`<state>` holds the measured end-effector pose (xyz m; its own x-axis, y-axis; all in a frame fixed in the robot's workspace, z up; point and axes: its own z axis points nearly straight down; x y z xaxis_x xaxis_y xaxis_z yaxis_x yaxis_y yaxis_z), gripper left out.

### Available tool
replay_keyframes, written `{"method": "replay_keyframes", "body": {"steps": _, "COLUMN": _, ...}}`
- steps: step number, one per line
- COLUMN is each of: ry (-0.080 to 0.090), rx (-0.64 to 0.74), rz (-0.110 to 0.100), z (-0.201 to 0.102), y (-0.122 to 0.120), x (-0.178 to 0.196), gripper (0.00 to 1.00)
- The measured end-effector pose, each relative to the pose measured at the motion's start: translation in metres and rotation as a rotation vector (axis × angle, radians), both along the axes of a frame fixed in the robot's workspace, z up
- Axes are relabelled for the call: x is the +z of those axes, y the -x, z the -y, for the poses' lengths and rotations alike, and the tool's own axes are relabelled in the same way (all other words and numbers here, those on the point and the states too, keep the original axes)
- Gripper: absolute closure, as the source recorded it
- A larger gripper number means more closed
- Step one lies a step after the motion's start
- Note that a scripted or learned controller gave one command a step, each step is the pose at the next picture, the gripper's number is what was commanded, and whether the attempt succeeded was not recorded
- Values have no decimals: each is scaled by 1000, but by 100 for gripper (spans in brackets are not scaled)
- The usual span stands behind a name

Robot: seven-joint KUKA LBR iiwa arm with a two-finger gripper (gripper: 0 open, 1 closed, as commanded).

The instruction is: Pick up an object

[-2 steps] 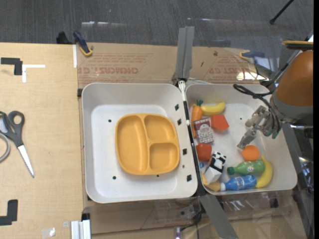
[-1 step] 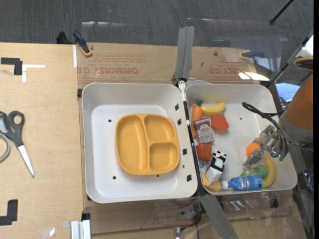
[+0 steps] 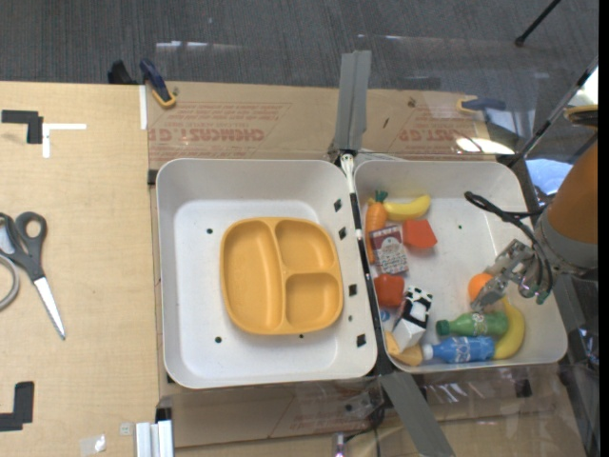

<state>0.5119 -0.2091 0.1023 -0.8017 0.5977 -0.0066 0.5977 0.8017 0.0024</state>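
Note:
My gripper [image 3: 512, 286] hangs low over the right side of the right bin [image 3: 457, 174], and it looks open. An orange ball [image 3: 479, 287] lies right beside its left finger [image 3: 491, 286], touching or nearly so; nothing is visibly held between the fingers. Just below it lie a green bottle [image 3: 472, 326], a yellow banana [image 3: 515, 332] and a blue bottle [image 3: 459, 350]. Along the bin's left wall sit a carrot [image 3: 377, 215], another banana [image 3: 409, 206], a red block [image 3: 420, 236], a red packet [image 3: 388, 252], a red fruit [image 3: 388, 289] and a black-and-white carton [image 3: 413, 315].
The left bin [image 3: 181, 255] holds a yellow divided plate [image 3: 282, 276]. Scissors [image 3: 34, 267] lie on the bench at far left. A black cable [image 3: 497, 209] crosses the right bin's far right corner. Bare white floor shows in the middle of the right bin.

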Motion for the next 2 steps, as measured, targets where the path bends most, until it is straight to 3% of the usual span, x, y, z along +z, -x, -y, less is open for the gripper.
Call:
{"method": "replay_keyframes", "body": {"steps": 1, "ry": -1, "rx": -24, "rz": -4, "z": -55, "y": 33, "x": 116, "gripper": 100}}
{"method": "replay_keyframes", "body": {"steps": 2, "ry": -2, "rx": -230, "rz": -4, "z": -109, "y": 10, "x": 159, "gripper": 100}}
